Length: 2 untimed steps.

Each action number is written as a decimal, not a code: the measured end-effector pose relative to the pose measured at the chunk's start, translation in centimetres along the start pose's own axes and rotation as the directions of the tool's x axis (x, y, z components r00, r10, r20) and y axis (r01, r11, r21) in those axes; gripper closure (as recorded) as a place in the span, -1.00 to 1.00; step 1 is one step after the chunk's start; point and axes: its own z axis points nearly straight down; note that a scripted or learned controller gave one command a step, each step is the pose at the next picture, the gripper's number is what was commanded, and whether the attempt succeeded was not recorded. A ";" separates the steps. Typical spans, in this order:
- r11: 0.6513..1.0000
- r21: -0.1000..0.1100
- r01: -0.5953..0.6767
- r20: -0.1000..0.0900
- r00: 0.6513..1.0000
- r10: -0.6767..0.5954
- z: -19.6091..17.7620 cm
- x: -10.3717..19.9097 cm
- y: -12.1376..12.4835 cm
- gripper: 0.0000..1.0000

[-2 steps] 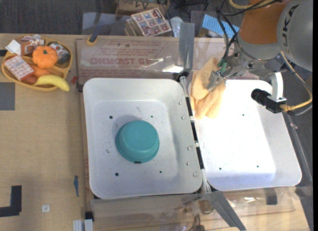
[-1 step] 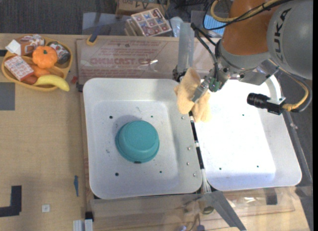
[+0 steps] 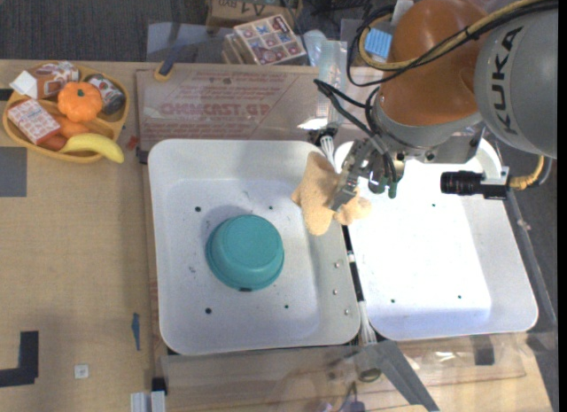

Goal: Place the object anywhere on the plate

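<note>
- Camera view: gripper (image 3: 347, 190) sits over the seam between the two white bins, fingers closed on a tan plush toy (image 3: 319, 198).
- Toy hangs over the left bin's (image 3: 177, 313) right rim, partly over the right bin (image 3: 443, 304).
- Teal plate (image 3: 245, 252), upside-down-bowl look, sits mid left bin, well apart from the toy.
- Yellow dish of toy food (image 3: 62, 113) rests on the bench, far left.

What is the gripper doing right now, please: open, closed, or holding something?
Gripper: closed on the tan soft object, held over the seam between the two bins, not yet above the teal plate.
</note>
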 end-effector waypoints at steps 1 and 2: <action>0.925 -0.001 0.381 -0.001 0.925 -0.381 1.1 4.1 2.5 1.00; 0.923 -0.001 0.386 -0.001 0.923 -0.386 0.6 8.8 6.4 1.00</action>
